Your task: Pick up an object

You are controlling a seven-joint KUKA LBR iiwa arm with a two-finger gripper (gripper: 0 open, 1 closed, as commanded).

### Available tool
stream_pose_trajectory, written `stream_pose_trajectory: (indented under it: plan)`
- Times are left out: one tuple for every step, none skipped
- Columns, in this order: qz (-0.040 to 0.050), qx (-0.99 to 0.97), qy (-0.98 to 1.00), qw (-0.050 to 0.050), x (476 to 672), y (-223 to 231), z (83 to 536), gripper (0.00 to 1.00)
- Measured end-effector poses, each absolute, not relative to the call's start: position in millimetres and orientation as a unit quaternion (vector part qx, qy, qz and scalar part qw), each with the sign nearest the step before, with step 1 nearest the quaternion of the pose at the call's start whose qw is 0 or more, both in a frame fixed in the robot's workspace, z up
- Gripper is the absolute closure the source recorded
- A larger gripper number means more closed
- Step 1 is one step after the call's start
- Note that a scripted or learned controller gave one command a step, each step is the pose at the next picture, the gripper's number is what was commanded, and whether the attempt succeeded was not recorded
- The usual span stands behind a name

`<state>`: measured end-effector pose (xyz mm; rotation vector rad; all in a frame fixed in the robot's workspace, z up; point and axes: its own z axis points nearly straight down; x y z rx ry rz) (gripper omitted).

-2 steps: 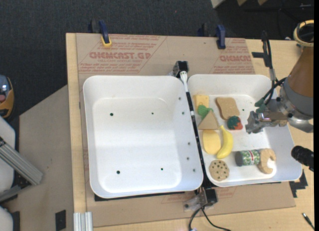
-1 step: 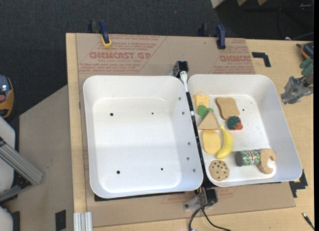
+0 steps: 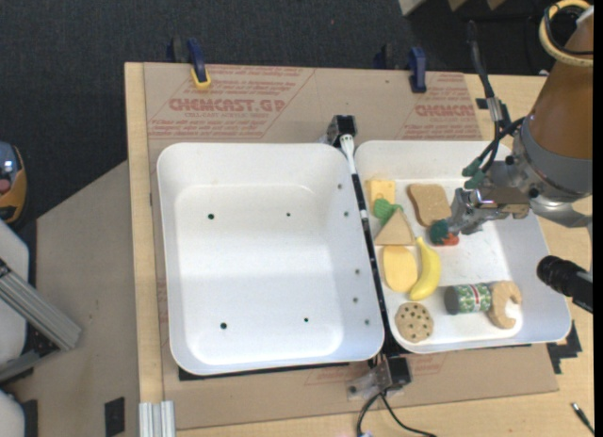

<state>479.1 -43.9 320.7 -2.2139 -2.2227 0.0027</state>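
Evidently the arm is at the reaching step of a pick, low in the right bin (image 3: 528, 327) and not yet lifting anything. From the camera view, taking the banana (image 3: 429, 270) as the landmark: the gripper (image 3: 459, 223) sits up and to the right of the banana's upper tip, near it but apart. Right at the gripper's tip lies a small toy with a dark green top and a red base (image 3: 443, 233), which looks to be the target; it rests on the bin floor just beside the banana's top end. Whether the fingers are spread or closed I cannot tell, since the metal of the head hides them, and I cannot tell whether they touch the toy either.

Other pieces, placed from the banana:
- a yellow lemon-shaped piece (image 3: 399, 267) touching its left side
- a tan wedge (image 3: 396, 230) above that
- a green piece (image 3: 384, 208) and a yellow block (image 3: 381, 189) further up and left
- a slice of toast (image 3: 429, 202) above, left of the gripper
- a cookie (image 3: 414, 321) below
- a dark green can (image 3: 468, 299) with a bitten tan piece (image 3: 506, 303) to the lower right

The left bin (image 3: 254, 266) lies well to the banana's left.

My judgement is that the next move calls for the fingers to straddle the small toy squarely, close on it, and then rise straight up, keeping clear of the banana and the toast so neither is nudged.
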Motion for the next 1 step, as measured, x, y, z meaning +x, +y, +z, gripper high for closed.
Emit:
stream_pose_trajectory:
  plan:
    - [-0.0049,-0.702,-0.712,-0.002,480.0,58.6,397.5,1.0]
